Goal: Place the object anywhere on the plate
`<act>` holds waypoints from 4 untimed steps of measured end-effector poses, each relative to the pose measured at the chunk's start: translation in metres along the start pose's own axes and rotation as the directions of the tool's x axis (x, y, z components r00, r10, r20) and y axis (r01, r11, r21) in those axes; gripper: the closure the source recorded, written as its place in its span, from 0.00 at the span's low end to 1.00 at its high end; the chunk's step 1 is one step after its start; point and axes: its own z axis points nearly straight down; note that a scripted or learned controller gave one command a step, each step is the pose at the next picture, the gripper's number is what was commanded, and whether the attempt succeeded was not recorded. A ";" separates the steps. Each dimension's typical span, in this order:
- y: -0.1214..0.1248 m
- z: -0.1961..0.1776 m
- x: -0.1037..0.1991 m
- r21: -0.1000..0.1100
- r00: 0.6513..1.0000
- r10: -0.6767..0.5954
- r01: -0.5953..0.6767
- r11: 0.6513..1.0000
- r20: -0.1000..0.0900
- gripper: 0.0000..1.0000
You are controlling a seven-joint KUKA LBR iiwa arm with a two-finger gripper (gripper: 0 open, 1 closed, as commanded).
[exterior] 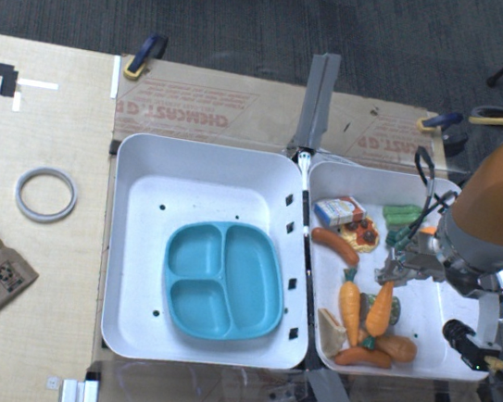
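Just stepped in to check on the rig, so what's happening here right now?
The arm is reaching into the right bin, its end effector low over a pile of toy food, right at the top of an upright carrot. I can't tell if it has a grip. The blue divided plate waits in the left bin with nothing on it yet.

The plate (223,280) lies in the left bin (122,251); the carrots (349,310) lie in the right bin (433,363).

Dark grey carpet floor (261,10) beyond pale wooden worktop (39,117); brown cardboard sheet (218,111) under bins; grey tape ring (46,194) left; blue clamp (145,55) at edge.
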 end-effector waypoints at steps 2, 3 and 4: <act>0.028 -0.026 0.150 0.002 0.942 -0.334 0.334 0.942 0.002 1.00; 0.050 -0.038 0.224 0.003 0.980 -0.197 0.197 0.980 0.004 1.00; 0.050 -0.038 0.224 0.003 0.980 -0.197 0.197 0.980 0.004 0.00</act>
